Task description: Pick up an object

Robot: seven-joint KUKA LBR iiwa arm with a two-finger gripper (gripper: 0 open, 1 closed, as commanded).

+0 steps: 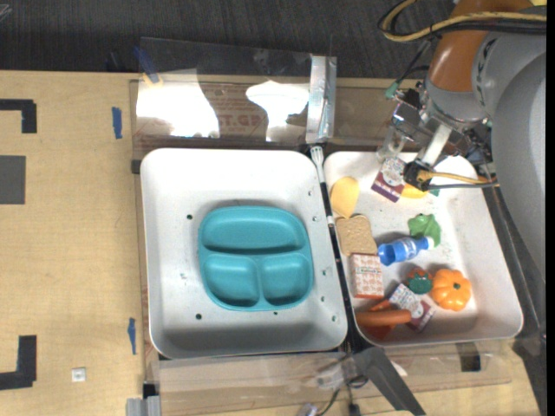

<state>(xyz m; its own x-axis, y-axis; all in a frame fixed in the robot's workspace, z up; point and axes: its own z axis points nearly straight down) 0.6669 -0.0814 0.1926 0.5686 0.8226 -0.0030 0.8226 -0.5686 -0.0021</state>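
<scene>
A small purple packet point(387, 185) is seen pinched between the closed fingers of the gripper point(392, 165), raised over the far part of the right bin point(499, 306); a lift is judged underway.

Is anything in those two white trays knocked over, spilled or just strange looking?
Nothing looks spilled or broken. The right tray is a loose jumble: a small blue bottle lies on its side among toy food and packets. The left tray holds one teal divided plate, sitting flat.
</scene>
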